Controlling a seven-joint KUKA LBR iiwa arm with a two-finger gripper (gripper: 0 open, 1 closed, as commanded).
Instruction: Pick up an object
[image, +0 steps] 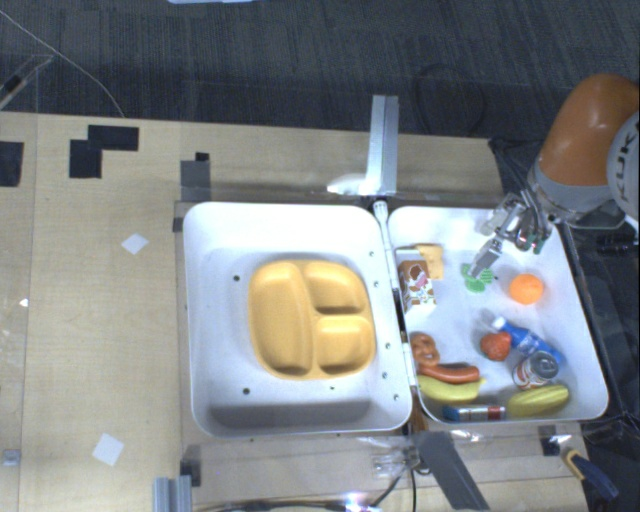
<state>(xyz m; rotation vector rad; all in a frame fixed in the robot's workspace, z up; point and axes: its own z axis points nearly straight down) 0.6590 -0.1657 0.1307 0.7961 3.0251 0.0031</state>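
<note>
Arm enters from the right, orange band up top, hand (487, 262) low over the far part of the right bin (585, 330). Fingers grasping a small green object (477, 279), which sits pinched at the fingertips just above or on the bin floor, can't tell which. Orange ball (526, 289) just beside it to the right, apart. Near the divider: a small printed packet (416, 283) with a pale yellow block (430, 259) behind it. Front of the right bin is crowded: pretzel-like brown piece (424, 348), hot dog (452, 375) touching a banana (447, 390), a marker-like stick (473, 412) along the front wall, second yellow-green piece (538, 400), red round item (495, 346), blue bottle (522, 337) and a can (537, 368). Left bin (210, 300) holds a yellow divided tray (310, 317), flat, centred. Both bins side by side on the bench (90, 330).
</note>
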